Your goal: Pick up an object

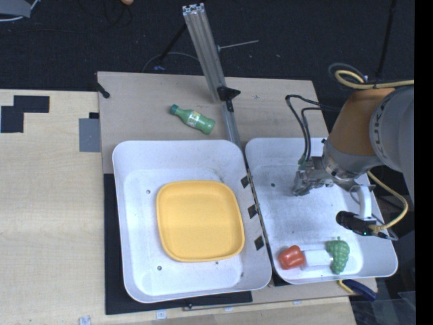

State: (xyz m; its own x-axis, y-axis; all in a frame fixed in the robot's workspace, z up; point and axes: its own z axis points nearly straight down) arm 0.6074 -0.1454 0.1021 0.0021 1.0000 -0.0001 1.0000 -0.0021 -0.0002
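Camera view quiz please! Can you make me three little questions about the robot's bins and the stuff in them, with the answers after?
1. True or false: the yellow plate lies in the left bin.
2. Which two things lie near the front edge of the right bin?
A. a red pepper and a green broccoli
B. two bottles
C. a plate and a cup
3. Fill in: the green bottle lies on the bench, ____ both bins.

Key:
1. True.
2. A. They lie apart, the pepper to the left. The gripper is over the middle of that bin, away from both.
3. Outside; it lies behind the left bin.
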